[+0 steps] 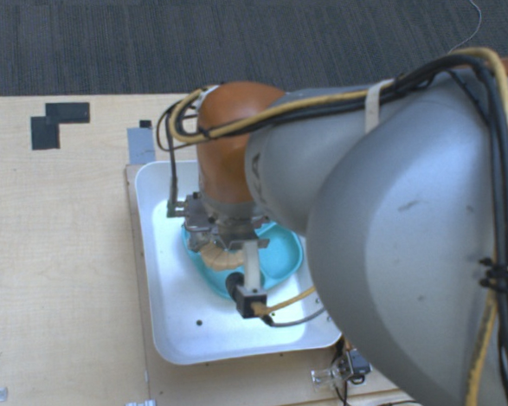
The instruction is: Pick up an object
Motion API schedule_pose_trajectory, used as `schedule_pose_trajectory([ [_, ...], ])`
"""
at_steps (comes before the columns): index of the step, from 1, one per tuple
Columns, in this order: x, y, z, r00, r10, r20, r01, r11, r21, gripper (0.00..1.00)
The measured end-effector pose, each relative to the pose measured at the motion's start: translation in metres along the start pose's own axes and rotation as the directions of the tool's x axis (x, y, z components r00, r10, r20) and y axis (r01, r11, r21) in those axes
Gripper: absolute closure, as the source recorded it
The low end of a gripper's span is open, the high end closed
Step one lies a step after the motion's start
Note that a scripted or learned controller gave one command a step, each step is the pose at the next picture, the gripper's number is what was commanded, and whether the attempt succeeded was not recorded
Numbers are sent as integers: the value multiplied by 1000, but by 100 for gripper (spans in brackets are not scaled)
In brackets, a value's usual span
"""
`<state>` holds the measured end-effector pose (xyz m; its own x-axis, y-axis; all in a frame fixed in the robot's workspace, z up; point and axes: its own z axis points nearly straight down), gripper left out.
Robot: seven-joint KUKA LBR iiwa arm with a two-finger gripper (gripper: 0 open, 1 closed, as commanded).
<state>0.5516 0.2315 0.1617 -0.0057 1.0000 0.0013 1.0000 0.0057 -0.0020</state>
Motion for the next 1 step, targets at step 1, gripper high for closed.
schedule_pose_trajectory([
  [1,4,-65,-39,1000,-1,0,1,1000,0,100],
])
